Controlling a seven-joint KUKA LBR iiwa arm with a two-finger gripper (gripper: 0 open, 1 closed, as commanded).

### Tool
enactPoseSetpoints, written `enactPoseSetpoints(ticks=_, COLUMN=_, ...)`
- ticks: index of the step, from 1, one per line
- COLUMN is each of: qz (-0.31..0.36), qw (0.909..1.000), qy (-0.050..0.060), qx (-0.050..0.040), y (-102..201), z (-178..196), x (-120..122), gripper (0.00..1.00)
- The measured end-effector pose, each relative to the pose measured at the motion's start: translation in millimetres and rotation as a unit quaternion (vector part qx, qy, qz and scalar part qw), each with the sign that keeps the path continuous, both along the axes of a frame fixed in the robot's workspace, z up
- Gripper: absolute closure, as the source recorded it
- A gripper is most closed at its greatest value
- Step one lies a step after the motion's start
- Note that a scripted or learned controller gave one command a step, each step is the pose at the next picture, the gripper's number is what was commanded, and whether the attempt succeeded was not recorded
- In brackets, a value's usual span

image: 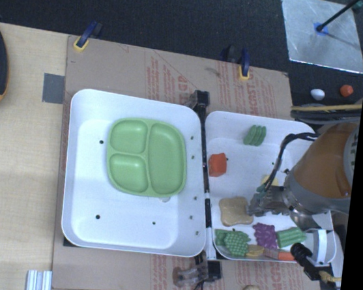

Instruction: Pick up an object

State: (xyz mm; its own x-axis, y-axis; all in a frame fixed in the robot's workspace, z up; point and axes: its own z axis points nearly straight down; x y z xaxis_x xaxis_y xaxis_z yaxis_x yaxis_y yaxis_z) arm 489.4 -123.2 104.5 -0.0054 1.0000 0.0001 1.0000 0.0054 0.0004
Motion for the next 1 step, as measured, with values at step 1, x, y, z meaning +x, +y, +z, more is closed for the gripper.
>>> enactPoseSetpoints(ticks=1, qz=0.002, qw=1.0000, qy=-0.002, qx=0.0017, y=67.1, z=92.0, x=-12.3, gripper=1.00)
